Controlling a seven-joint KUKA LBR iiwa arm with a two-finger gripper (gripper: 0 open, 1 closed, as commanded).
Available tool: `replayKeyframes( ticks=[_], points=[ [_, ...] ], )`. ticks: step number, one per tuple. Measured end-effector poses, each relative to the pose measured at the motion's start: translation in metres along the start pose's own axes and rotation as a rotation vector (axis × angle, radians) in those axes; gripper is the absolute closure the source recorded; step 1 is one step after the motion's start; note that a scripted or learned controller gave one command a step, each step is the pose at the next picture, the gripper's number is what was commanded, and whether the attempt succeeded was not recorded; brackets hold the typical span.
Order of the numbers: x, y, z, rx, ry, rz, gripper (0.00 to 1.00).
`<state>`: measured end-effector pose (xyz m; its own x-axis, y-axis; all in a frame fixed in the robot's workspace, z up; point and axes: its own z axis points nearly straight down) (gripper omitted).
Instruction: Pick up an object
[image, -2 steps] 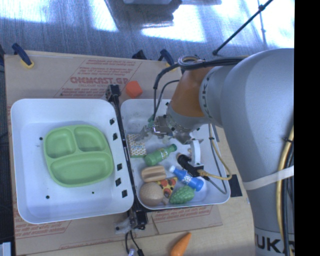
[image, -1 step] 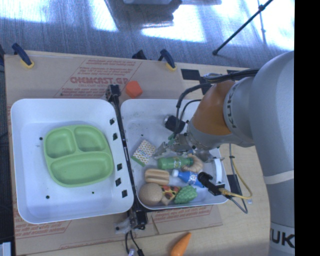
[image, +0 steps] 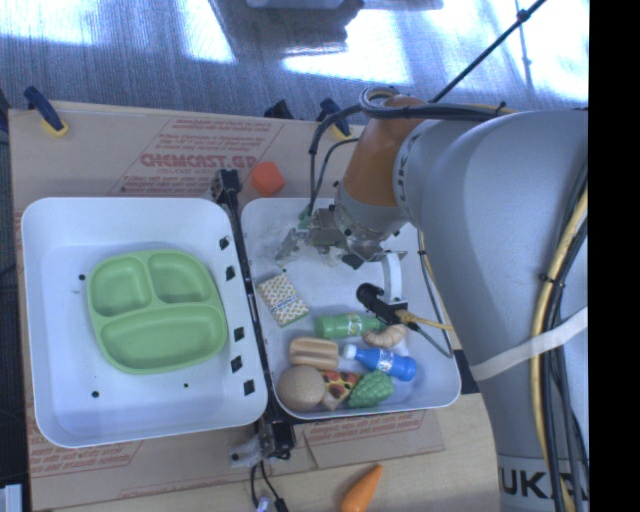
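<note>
My gripper (image: 303, 238) hangs over the far part of the right bin (image: 437, 392), above bare bin floor. Nothing is visibly held in it. Closest to it lies a checkered yellow square (image: 281, 298), a little toward the bin's near side. Further along the near side lie a green bottle (image: 348, 325), a hot dog bun (image: 314, 351), a blue and white bottle (image: 386, 363), a round brown bread roll (image: 299, 387), a green knobbly toy (image: 372, 389) and a small tan piece (image: 387, 337).
The left bin (image: 40, 300) holds a green divided plate (image: 155, 310). An orange block (image: 266, 179) sits on the cardboard just beyond the bins, and an orange carrot (image: 361, 488) lies on the bench at the near edge. The grey arm covers the right bin's right side.
</note>
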<state>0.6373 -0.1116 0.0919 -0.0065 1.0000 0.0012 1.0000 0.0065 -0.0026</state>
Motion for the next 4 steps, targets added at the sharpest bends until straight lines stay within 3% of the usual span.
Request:
replayKeyframes(
  ticks=[1,2,3,4],
  points=[
    [0.052,0.008,-0.102,-0.003,0.0,-0.001,0.0],
    [0.006,-0.026,-0.003,-0.007,-0.003,0.003,0.0],
    [0.02,0.018,-0.019,0.0,0.0,0.001,0.0],
    [0.011,-0.087,-0.004,-0.01,-0.002,0.0,0.0]
  ],
)
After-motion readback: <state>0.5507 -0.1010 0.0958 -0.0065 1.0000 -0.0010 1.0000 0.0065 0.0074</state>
